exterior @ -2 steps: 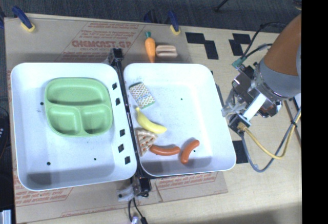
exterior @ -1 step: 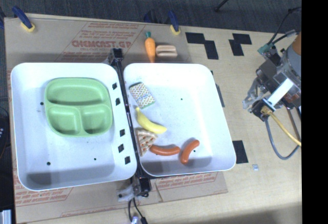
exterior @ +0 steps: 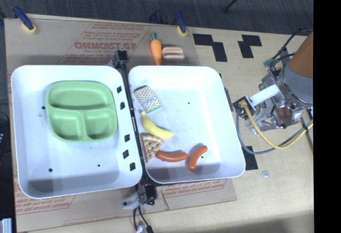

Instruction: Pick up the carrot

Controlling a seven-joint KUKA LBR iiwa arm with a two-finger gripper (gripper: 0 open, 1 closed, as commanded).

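Clamps [exterior: 24,19] with blue handles sat at the far left corner of the surface [exterior: 277,194], and another [exterior: 180,22] further along the back edge. Left bin [exterior: 26,173] held a green divided plate [exterior: 81,111], lying flat in its far half. Between the two bins ran a black hinge strip [exterior: 126,114]. Behind the right bin [exterior: 224,120], outside it on the cardboard sheet [exterior: 96,40], lay the carrot [exterior: 155,49], its green top pointing away from the bins, and just beside it on the right a small hot-dog bun [exterior: 172,54]. Inside the right bin, near its left wall, lay a patterned packet [exterior: 147,98], then a banana [exterior: 155,127], a waffle-like piece [exterior: 151,147] touching the banana's near end, and two sausages [exterior: 171,156] [exterior: 196,155] toward the near edge. Well to the right, clear of both bins, the gripper [exterior: 269,114] hung over the surface amid yellow cables [exterior: 277,144]; I could not tell how its fingers were set. It stood well apart from the carrot.
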